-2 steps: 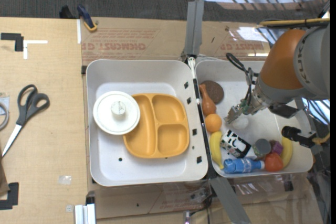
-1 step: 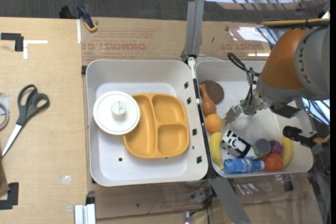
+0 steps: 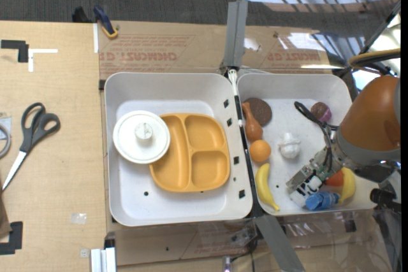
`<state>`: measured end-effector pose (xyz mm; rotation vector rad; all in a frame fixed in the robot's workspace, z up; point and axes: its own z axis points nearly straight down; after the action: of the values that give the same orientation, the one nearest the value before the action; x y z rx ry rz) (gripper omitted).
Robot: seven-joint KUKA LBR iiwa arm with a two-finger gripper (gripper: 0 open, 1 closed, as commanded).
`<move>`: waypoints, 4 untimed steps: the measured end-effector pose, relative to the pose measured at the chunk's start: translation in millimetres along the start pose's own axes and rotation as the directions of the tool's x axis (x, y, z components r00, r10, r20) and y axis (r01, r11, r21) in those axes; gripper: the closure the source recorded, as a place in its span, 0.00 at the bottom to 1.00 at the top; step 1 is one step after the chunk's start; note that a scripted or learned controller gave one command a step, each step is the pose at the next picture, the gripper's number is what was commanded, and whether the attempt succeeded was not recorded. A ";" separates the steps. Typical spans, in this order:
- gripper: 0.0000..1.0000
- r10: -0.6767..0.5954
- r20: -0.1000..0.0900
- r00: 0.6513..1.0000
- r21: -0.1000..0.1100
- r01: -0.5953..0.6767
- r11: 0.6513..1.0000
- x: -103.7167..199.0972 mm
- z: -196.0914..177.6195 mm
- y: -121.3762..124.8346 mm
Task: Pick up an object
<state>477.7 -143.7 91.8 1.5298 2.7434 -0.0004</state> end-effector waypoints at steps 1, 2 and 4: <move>0.00 0.100 0.002 0.995 -0.001 -0.100 0.995 -65.5 -1.1 82.7; 0.00 0.177 0.003 0.984 -0.003 -0.177 0.984 -57.8 -2.5 162.1; 0.00 0.051 0.002 0.999 -0.002 -0.051 0.999 -54.7 -7.9 172.2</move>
<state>652.9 -99.7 99.7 1.5971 2.7011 0.0011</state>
